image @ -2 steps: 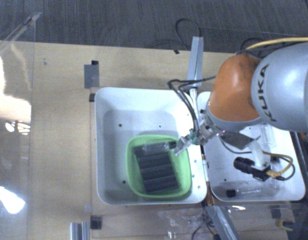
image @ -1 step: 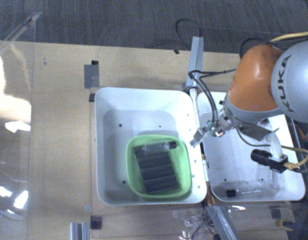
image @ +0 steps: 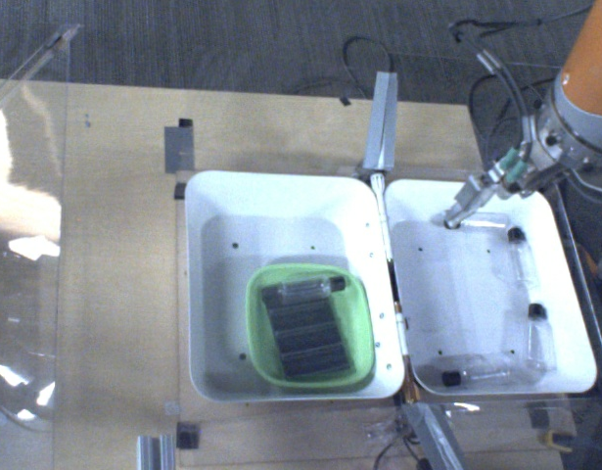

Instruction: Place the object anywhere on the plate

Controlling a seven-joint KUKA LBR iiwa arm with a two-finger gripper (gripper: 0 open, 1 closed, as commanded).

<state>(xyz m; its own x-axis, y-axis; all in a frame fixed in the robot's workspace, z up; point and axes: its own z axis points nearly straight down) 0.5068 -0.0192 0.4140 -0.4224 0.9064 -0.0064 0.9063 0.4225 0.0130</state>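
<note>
A pale wooden bench [image: 95, 292] stands on dark grey carpet [image: 232, 18], with glare and a sheet of clear plastic along its left edge. Two shallow white bins sit side by side on it, nearly touching at a central seam, behind which a grey metal bar [image: 382, 120] rises. The left bin [image: 208, 292] holds a green plate [image: 256, 311] of squarish outline toward its front, and on the plate lie a dark ribbed block [image: 305, 339] and, at the block's far end, a clear tube [image: 302, 286] with a dark cap. The right bin [image: 457, 292] holds three more clear tubes with dark caps: one [image: 517, 253] upright along the right wall, a second [image: 536, 336] below it near the front right corner, and a third [image: 474, 372] lying along the front wall. Above the far right corner of this bin hangs the gripper [image: 455, 217], slanting down to the left from the arm [image: 584, 96] with its orange band; its tip is close over the bin floor near the back wall, apart from all three tubes. Whether the tip is spread or pressed together cannot be told, and nothing is seen pinched in it.
</note>
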